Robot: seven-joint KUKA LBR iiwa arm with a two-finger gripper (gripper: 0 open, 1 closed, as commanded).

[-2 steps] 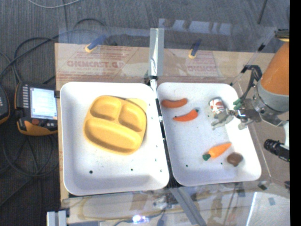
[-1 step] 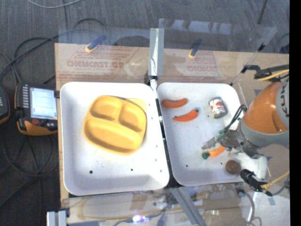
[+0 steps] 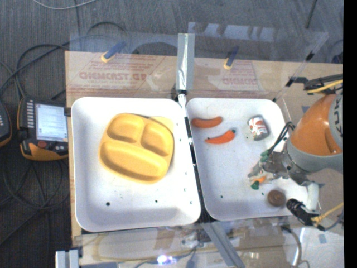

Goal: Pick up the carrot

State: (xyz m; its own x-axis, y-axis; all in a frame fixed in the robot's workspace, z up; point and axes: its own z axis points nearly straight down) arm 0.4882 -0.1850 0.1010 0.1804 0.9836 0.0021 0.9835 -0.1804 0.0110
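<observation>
Carrot [image 3: 220, 138]: lies in the right bin [image 3: 234, 205], upper-left area, just below a sausage [image 3: 206, 121]. Left bin [image 3: 89, 205] holds a yellow sectioned tray [image 3: 137, 147]. Further right, a small can [image 3: 257, 127]; lower right, the tool [image 3: 261, 175], near a brown disc [image 3: 275, 197]. Whether the tool is open or closed cannot be told.

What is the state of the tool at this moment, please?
Tool: cannot be told; it is low in the right bin, apart from the carrot, which lies on the bin floor.
</observation>
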